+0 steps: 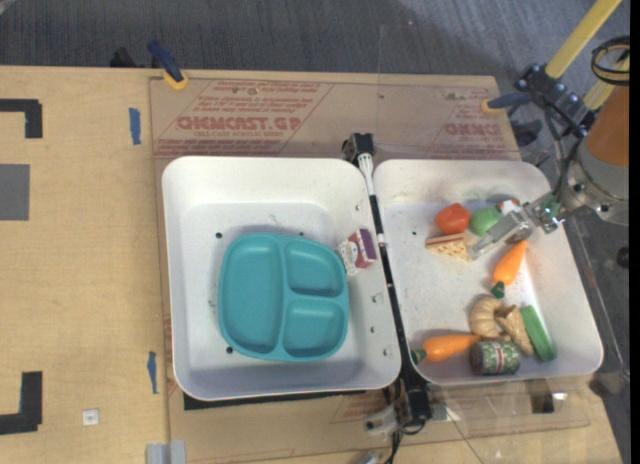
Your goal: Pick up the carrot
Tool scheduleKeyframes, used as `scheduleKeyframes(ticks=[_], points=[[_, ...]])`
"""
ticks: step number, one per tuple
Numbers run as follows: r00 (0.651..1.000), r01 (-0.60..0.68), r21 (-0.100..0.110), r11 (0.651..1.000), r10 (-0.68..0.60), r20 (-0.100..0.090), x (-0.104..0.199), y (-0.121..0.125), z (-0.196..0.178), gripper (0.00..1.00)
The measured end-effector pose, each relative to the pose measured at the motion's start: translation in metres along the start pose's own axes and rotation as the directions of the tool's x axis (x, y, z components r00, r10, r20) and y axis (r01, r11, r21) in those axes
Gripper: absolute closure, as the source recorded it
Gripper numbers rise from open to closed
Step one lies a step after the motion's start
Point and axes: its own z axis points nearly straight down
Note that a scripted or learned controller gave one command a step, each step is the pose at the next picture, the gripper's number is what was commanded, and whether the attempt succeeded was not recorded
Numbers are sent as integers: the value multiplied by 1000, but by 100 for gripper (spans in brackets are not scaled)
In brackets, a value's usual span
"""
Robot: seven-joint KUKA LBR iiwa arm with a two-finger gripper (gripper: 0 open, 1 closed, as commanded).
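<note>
Claw sits low in right bin; I can't tell its state. Carrot lies just below it; second carrot nearby. I judge a glancing contact would knock it away.

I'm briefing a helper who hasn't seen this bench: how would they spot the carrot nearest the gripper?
Look in the right bin. Just below the gripper lies a small carrot, tilted, green end down. The other carrot lies flat near the front edge.
</note>
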Motion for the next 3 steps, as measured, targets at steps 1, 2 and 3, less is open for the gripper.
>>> scheduleKeyframes(ticks=[1, 2, 3], points=[[1000, -10, -13, 1000, 10, 8, 3, -3, 12, 0], [1000, 10, -20, 1000, -10, 18, 5, -4, 15, 0], [1000, 22, -22, 1000, -21, 23, 6, -4, 16, 0]])
